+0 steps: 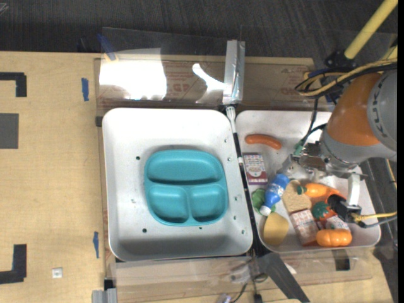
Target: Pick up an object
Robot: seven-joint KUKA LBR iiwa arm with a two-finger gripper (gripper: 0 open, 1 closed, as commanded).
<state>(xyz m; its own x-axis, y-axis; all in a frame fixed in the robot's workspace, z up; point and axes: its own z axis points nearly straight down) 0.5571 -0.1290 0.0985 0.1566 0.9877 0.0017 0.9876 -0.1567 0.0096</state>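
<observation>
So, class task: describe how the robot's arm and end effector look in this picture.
The arm is grey with a broad orange band above the wrist. Its end effector is a metallic silver-grey assembly. Black and yellow cables loop beside the arm.

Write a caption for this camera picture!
Robot arm reaches over a bin of toy food beside a bin holding a teal tray.

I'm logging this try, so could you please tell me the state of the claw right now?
Claw: low over the right bin and its toys; open or shut cannot be told.
</observation>
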